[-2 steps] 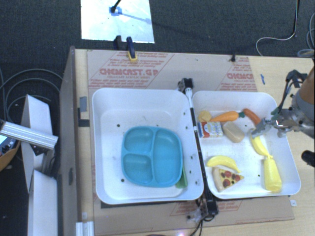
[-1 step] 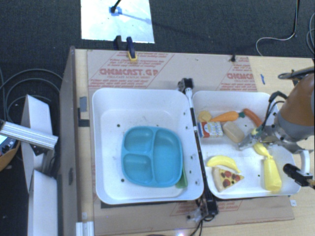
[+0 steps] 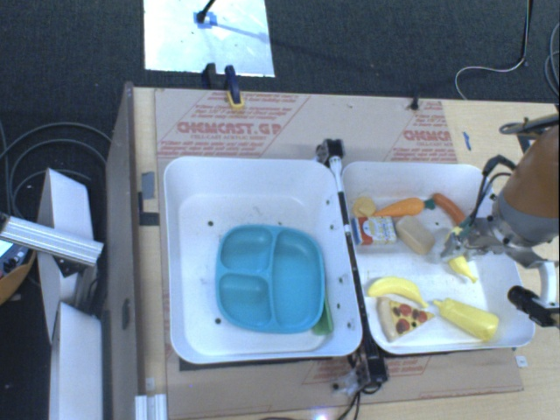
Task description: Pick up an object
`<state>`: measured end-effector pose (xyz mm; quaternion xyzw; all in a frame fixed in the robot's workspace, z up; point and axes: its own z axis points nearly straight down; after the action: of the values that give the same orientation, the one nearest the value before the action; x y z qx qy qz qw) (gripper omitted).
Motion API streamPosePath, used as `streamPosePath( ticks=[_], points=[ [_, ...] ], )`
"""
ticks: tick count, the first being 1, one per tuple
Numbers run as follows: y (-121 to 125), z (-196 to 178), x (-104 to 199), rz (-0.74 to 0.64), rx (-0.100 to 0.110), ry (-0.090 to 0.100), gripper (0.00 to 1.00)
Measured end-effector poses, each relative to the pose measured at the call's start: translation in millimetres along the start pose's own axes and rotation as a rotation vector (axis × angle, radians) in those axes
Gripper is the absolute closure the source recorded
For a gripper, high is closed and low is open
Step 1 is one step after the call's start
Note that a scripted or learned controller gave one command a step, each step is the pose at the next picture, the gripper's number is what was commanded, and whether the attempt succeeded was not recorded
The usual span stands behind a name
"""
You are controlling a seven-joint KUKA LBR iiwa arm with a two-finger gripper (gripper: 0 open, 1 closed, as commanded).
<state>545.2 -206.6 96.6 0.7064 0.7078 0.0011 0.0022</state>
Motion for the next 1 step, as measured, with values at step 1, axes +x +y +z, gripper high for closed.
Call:
streamPosePath(
  ticks=[1],
  points=[
    [39.4,12.6,57.3,-0.008,0.001,0.002,1.0]
  ],
)
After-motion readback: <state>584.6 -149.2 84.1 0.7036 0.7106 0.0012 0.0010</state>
